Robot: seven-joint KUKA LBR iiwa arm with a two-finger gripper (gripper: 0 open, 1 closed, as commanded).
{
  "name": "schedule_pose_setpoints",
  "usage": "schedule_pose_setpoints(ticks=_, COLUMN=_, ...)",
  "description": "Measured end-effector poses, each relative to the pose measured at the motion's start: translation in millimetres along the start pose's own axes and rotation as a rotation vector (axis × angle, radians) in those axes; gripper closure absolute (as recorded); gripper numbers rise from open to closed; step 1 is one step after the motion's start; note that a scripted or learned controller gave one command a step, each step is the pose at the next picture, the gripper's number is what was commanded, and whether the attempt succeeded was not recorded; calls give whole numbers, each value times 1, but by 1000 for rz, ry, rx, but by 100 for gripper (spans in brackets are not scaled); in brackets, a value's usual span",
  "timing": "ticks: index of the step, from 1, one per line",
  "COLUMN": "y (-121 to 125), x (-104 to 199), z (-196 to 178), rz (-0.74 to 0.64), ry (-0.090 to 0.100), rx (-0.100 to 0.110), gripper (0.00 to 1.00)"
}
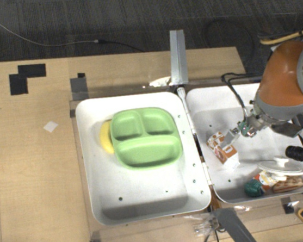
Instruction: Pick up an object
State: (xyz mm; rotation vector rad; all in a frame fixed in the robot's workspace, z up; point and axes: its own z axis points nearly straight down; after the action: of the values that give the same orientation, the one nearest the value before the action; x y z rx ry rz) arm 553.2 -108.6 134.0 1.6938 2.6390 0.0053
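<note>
My gripper [222, 146] reaches down and left from the orange-banded wrist [283, 79] into the right bin [211, 113]. Its two fingers stand apart, open, low over the bin floor near the bin's left wall. A small orange and white object [225, 153] lies right at the fingertips; I cannot tell whether it is between them. At the bin's front right lie a dark teal lump [253, 188], a flat white piece [281, 167] and a brown and red item [287, 185].
The left bin [145, 200] holds a green divided plate [144, 136] with a yellow object [105, 138] poking out from under its left edge. A metal post [178, 57] stands behind the rim between the bins. Cables run beside the arm at the right.
</note>
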Motion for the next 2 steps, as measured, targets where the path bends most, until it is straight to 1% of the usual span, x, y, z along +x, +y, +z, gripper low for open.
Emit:
schedule_pose_setpoints(ticks=1, y=54, x=-12, z=4, rz=-134, ry=-1, rx=-1, gripper=0)
schedule_pose_setpoints(ticks=2, y=16, x=26, z=-52, rz=-96, ry=0, rx=0, gripper=0)
